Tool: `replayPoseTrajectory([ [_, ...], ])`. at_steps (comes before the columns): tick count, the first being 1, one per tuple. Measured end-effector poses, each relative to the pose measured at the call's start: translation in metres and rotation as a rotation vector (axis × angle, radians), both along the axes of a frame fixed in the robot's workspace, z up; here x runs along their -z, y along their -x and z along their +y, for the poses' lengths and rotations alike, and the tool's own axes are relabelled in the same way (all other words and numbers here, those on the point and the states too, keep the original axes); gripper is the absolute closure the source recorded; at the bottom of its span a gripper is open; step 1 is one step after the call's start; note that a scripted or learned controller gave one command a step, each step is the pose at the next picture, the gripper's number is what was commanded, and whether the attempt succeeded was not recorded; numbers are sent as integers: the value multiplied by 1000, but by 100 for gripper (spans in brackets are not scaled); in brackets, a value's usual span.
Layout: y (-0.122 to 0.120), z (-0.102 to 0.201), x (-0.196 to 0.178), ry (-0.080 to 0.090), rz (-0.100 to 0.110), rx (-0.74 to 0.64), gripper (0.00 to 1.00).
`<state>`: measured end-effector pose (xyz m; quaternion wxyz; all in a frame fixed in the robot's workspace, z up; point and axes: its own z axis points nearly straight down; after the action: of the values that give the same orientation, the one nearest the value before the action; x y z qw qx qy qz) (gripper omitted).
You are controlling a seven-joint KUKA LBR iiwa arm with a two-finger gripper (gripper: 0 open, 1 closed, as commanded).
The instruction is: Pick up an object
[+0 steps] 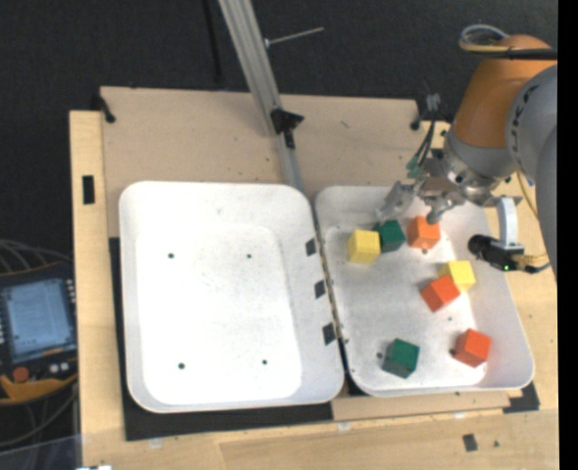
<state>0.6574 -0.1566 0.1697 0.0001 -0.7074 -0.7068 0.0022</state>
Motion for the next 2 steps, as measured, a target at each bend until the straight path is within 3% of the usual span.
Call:
replayPoseTrajectory([
  [1,-9,4,53,-1,-3,-4,0],
  [2,-10,3,72,1,-4,-5,0],
])
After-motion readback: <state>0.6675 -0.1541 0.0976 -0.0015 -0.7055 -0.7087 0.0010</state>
